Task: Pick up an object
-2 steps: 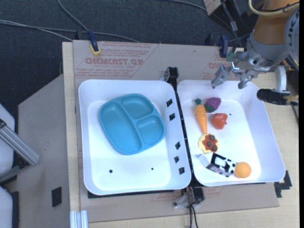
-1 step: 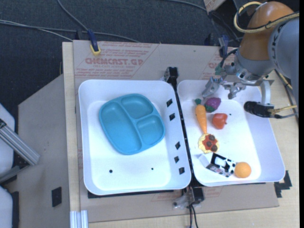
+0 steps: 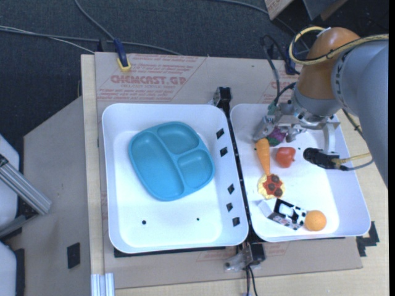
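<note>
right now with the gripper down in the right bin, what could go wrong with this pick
1. The gripper sits just above the carrot and the red toy, which lie close together. It might catch both or nudge one aside.
2. The carrot is tapered and lies near the right bin's left wall, so it could slip out or get pushed against the wall.

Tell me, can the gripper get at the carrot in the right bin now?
Probably yes: the gripper hangs near the carrot, at its upper end. Nothing covers it, though a red toy lies close beside.
</note>
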Available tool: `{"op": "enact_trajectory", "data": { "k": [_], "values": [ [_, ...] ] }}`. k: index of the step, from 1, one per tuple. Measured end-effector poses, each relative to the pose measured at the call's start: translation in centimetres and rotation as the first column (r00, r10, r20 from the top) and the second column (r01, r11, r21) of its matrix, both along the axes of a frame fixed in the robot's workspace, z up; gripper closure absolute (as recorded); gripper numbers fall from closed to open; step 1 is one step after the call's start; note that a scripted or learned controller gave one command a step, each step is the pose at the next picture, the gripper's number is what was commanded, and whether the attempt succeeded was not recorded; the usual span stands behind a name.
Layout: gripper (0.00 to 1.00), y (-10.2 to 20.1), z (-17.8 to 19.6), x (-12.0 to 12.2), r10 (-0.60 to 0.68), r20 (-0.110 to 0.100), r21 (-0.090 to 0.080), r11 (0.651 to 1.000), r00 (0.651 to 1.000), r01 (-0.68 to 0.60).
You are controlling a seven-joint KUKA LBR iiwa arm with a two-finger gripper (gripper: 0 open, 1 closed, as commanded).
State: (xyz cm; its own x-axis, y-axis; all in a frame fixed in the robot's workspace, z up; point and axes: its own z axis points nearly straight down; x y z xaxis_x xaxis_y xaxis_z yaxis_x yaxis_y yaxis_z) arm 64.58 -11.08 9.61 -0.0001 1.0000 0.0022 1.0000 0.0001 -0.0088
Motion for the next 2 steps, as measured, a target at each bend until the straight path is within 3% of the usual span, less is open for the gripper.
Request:
{"op": "enact_trajectory", "data": {
  "k": [1,2],
  "values": [
    [1.00,-0.1,1.6,0.2,-0.001,0.007,-0.002,1.000,1.000,0.001],
    [1.00,0.2,6.1,0.0,0.001,0.014,-0.003,1.000,1.000,-0.001]
  ]
}}
